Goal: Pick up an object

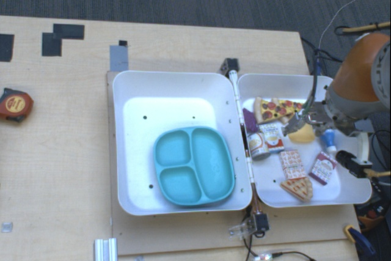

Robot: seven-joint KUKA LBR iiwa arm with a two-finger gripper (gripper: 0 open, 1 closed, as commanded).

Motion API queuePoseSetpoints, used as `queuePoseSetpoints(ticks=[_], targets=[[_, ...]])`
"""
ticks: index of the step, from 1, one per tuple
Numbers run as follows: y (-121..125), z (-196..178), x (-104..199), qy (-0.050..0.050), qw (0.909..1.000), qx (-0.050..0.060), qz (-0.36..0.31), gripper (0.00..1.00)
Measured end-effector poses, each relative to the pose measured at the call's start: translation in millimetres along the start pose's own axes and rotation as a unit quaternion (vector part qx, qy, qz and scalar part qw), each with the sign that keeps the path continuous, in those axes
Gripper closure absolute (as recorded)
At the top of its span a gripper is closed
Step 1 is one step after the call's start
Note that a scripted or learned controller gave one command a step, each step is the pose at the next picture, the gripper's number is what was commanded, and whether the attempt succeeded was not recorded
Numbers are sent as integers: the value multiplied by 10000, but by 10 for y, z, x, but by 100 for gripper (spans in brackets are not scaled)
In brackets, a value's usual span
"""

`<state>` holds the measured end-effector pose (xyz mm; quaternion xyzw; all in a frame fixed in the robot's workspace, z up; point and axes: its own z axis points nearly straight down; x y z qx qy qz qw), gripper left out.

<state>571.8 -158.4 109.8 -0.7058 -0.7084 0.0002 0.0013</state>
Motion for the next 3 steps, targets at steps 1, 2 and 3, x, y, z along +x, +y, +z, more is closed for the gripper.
queuePoseSetpoints(ticks=[1,2,3], targets=[[-667,228,458,-13,10000,-53,11,0],[-645,114,459,-17,10000,-81,2,100],[-840,-745,1218,-2,10000,-24,-5,100]])
